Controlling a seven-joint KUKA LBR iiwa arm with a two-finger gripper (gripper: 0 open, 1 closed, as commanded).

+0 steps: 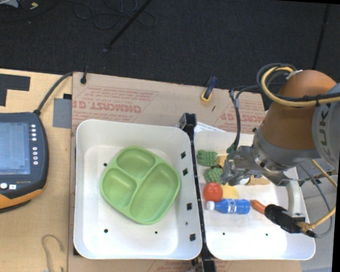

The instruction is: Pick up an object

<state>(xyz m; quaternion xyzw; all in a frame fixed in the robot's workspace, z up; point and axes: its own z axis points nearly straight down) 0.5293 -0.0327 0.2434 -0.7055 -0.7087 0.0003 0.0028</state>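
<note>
My gripper (231, 172) hangs low over the upper left part of the right bin (255, 245). Just under and left of it lie a green toy (206, 158) and a second green piece (214, 174). A red ball (213, 192) sits below those, with a yellow piece (230, 192) beside it. A blue bottle (232, 206) with a white cap lies on its side in front of the gripper. A small orange item (257, 206) rests right of the bottle. Nothing can be seen held in the gripper.
The left bin (87, 225) holds a green divided plate (141, 185). A black divider (192, 187) runs between the bins. A tan block (259, 181) peeks out under the arm. A teach pendant (7, 152) lies at the far left of the bench.
</note>
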